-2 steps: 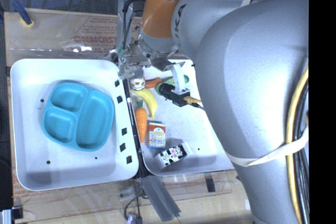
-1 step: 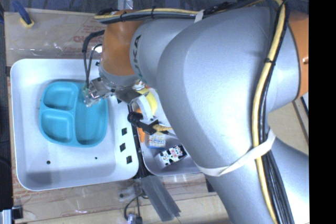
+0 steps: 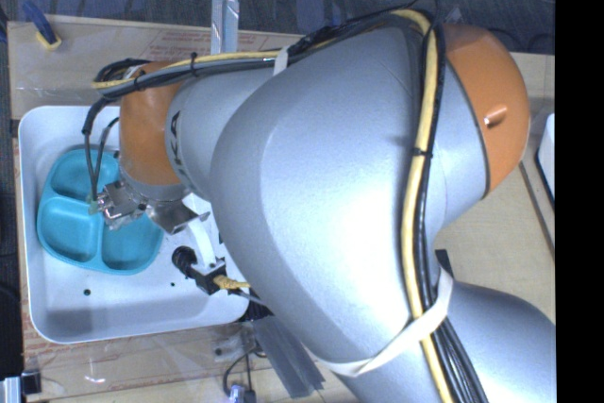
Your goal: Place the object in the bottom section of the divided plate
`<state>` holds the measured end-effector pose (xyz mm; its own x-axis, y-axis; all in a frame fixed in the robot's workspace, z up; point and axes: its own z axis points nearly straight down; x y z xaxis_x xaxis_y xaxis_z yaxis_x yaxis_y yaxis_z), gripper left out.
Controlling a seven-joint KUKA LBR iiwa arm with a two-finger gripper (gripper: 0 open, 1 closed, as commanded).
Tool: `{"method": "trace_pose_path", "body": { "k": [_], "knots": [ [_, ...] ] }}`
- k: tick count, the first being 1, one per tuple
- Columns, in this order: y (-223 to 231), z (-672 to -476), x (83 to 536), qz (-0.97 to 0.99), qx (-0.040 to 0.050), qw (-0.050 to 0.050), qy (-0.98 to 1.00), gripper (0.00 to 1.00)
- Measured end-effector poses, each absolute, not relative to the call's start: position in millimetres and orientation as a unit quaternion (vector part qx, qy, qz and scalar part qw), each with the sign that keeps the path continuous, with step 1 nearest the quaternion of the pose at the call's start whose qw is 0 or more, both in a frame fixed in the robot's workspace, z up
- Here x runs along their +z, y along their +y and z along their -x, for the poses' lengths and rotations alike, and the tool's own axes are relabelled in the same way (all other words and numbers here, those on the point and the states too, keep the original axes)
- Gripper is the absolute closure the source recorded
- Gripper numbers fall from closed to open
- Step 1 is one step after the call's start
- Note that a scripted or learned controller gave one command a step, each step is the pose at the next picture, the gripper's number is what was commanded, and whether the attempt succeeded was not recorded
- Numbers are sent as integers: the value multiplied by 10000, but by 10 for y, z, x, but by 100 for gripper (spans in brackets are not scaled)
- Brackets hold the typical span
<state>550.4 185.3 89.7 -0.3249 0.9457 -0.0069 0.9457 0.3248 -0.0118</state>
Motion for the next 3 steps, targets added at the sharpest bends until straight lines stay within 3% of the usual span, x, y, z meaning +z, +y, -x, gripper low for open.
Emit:
{"method": "trace_pose_path", "body": {
  "k": [1,2,3],
  "knots": [
    [1688,-5136,897,4708,23,29,-8822,100],
    [1668,-5146,902,4719,27,14,-8816,0],
    [840,-5767,1905,4793,14,14,-8777,0]
  ]
}}
